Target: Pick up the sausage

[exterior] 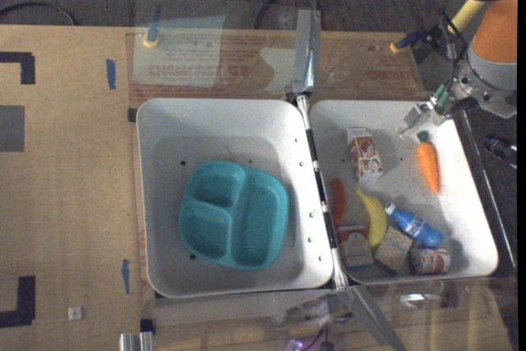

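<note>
Now the gripper (421, 117) is hovering at the right bin's (477, 201) one o'clock corner, fingers' state unclear, while the sausage (337, 200) is lying at nine o'clock beside the banana (374, 218).

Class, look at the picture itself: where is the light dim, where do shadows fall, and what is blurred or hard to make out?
Camera view: dim overall and rather soft; the left bin shows a shadow along its inner walls around the teal tray; the gripper at the right bin's upper edge is small and blurred; the sausage sits darkened beside the divider.
</note>
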Robot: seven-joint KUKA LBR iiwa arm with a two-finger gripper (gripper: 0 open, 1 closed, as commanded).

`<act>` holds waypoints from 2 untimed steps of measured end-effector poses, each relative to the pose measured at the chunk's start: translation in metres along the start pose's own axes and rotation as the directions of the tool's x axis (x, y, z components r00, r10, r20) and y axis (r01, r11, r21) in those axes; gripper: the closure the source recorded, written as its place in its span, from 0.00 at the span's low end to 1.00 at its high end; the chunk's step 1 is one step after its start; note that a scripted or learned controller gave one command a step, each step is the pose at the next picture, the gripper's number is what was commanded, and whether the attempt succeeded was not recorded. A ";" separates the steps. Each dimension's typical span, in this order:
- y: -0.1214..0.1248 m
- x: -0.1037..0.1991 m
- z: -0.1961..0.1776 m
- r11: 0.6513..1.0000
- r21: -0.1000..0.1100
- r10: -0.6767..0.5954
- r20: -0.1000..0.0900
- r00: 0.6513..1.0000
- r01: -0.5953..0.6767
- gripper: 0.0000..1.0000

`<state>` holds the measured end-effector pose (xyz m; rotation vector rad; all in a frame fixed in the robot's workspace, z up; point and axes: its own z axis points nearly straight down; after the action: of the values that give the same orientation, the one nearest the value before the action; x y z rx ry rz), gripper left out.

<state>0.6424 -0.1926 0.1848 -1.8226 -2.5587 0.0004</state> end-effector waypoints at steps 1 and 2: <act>-0.010 0.019 0.073 0.989 -0.004 0.149 0.003 0.989 -0.149 0.00; -0.031 0.067 0.076 0.991 -0.037 0.129 0.016 0.991 -0.129 0.00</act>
<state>0.5912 -0.1396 0.1093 -2.0063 -2.4628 -0.0289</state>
